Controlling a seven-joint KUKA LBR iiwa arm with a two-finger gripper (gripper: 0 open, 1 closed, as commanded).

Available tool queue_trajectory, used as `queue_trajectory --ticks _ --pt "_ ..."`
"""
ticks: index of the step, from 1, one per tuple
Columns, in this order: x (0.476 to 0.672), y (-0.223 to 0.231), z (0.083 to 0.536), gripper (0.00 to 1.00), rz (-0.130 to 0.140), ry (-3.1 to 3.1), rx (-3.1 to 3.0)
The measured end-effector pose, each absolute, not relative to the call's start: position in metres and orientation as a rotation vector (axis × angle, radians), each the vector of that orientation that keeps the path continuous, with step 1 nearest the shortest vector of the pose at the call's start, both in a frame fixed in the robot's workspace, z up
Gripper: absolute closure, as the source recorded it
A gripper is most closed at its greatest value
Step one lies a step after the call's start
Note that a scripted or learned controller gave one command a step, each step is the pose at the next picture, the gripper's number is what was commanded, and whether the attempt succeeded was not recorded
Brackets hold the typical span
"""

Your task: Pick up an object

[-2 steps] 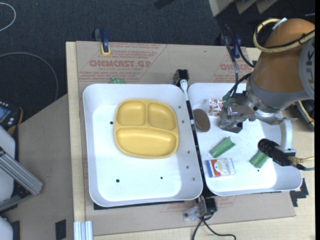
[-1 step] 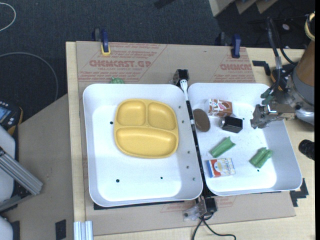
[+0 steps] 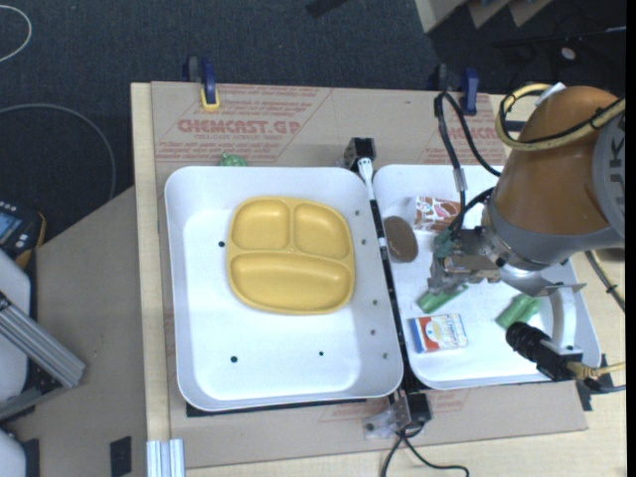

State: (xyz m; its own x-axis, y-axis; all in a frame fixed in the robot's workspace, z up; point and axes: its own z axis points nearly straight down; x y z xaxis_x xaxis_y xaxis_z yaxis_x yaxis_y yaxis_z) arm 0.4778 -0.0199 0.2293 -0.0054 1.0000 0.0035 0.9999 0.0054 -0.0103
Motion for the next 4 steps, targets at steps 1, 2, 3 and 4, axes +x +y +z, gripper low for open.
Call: queue_trajectory --ticks 1,2,3,4 --pt "0.478 0.029 0.214 1.0 0.004 -2.223 -2.212" --pt "0.481 0.079 0.367 1.0 -0.026 -2.238 -2.218" --pt "0.493 0.098 0.344 1.0 0.004 -2.222 -2.217" --pt "0.48 0.101 0.443 1.0 -0.018 -2.229 -2.223"
